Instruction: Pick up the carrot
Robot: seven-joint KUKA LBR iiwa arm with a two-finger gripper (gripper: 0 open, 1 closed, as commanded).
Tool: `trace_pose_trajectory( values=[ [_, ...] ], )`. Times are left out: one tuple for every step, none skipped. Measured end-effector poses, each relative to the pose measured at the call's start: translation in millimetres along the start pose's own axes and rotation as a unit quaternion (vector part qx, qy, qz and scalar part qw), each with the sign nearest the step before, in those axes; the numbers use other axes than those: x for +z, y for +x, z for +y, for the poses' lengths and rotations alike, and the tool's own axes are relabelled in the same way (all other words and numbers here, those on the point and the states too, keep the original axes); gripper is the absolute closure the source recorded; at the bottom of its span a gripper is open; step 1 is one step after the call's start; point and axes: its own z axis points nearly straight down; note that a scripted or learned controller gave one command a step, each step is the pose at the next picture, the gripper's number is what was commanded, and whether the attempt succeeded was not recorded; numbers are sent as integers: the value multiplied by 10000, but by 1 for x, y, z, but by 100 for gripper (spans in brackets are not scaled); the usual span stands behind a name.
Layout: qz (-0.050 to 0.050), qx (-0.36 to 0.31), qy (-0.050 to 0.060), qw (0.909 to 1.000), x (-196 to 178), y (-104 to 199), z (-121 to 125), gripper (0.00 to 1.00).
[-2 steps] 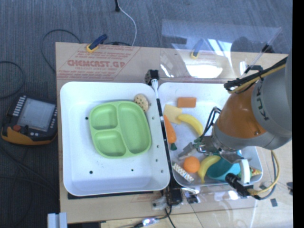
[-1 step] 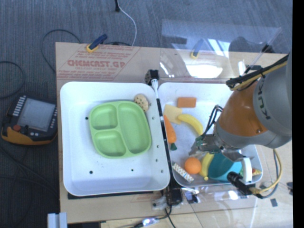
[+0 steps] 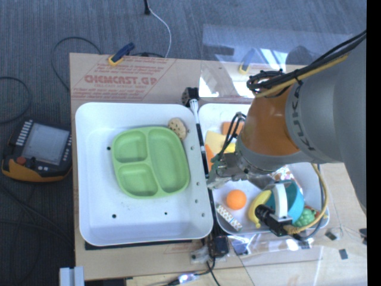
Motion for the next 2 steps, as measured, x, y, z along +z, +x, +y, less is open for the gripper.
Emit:
trace_pose_trajectory(
  values=[
    [-28, 1208, 22, 9927, -42, 37, 1, 100],
    [-48, 1204, 49, 9927, -50, 36, 1, 100]
  ],
)
